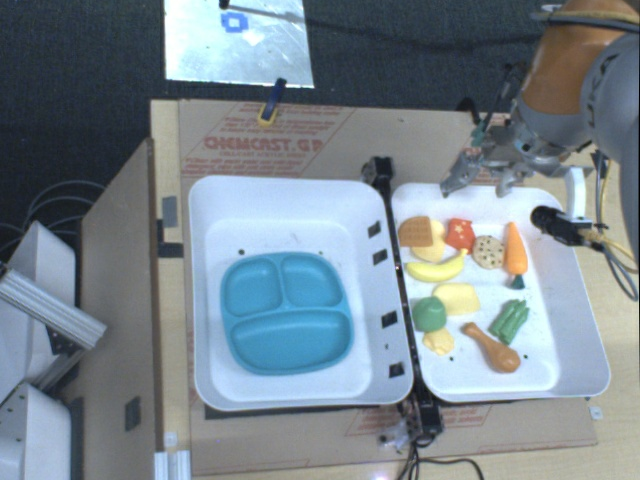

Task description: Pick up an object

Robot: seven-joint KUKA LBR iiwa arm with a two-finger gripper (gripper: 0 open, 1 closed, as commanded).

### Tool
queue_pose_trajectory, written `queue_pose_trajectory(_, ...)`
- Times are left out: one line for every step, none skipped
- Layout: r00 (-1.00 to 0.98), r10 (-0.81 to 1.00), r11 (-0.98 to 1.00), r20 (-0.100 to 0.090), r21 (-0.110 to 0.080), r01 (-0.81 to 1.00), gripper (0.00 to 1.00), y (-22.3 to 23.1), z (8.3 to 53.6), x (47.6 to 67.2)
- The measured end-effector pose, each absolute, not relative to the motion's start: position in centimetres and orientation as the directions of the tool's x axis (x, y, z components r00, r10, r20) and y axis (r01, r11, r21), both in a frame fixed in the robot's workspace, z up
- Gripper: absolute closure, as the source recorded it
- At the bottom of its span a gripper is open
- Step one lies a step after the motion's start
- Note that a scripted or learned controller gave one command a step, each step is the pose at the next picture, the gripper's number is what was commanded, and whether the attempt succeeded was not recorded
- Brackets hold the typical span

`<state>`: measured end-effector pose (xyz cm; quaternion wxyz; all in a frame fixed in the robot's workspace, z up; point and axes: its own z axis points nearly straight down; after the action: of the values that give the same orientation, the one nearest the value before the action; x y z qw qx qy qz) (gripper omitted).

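The right bin (575, 363) holds several toy foods: a bread piece (417, 232), a red tomato (459, 233), a cookie (488, 252), a carrot (514, 249), a banana (437, 269), a yellow block (457, 298), a green fruit (430, 313), green beans (509, 319) and a drumstick (490, 348). My gripper (478, 181) hangs over the far rim of that bin, above and behind the tomato. It is open, with nothing between its fingers (452, 183).
The left bin (215, 213) contains a blue divided plate (288, 311). A black clamp strip (392, 268) runs between the two bins. A foil sheet (238, 26) lies beyond the bench. A black part (555, 223) on the arm juts over the right bin's far right.
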<state>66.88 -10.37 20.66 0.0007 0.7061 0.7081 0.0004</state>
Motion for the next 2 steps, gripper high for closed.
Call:
queue_pose_trajectory(0.003,1.000,-0.003,0.001,-0.011,1.000,0.00,-12.8,8.1,59.8)
queue_pose_trajectory(-0.005,1.000,0.005,-0.002,0.008,1.000,0.00,-13.0,8.6,65.8)
